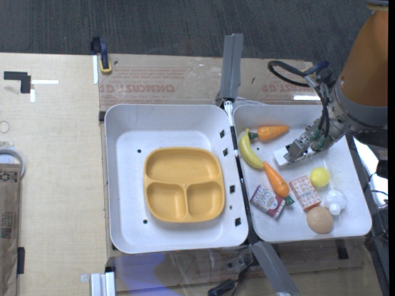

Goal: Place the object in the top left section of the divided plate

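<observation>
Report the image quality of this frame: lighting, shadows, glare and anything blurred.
Camera view: lighting is even and soft; the white bins read bright without washing out; the yellow divided plate casts only a faint shadow. Mild glare sits on the taped cardboard strip behind the bins. The gripper over the right bin looks slightly soft, its small parts hard to resolve, while the banana and carrots look reasonably sharp.

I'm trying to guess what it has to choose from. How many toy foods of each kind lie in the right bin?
Carrots: 2
Banana: 1
Lemon: 1
Small printed packets: 2
Brown egg-like item: 1
White lumpy item: 1
Total: 8
</observation>
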You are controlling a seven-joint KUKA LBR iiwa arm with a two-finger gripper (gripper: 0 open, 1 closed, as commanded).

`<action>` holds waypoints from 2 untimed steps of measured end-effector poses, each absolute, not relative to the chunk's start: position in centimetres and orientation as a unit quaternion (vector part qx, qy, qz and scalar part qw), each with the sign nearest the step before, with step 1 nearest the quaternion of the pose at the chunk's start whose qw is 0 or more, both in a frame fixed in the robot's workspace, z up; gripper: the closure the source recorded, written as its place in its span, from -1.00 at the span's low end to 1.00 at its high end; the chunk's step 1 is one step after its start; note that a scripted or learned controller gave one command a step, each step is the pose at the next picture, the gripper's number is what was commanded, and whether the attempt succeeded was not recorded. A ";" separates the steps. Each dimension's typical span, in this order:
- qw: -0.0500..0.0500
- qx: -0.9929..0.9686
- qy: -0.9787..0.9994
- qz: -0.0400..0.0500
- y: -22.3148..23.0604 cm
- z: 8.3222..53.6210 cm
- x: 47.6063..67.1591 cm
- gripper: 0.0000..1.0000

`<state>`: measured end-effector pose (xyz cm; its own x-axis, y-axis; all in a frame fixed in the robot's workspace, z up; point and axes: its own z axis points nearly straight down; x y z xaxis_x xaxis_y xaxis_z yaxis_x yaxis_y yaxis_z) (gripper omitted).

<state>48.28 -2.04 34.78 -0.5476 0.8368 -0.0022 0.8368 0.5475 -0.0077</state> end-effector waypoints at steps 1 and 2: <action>0.001 -0.476 -0.879 0.005 -2.1 35.6 48.4 1.00; 0.000 -0.502 -0.865 0.001 -0.2 31.2 47.9 1.00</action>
<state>47.89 -0.21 31.19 -0.4964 0.8681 -0.0008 0.8681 0.4964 -0.0015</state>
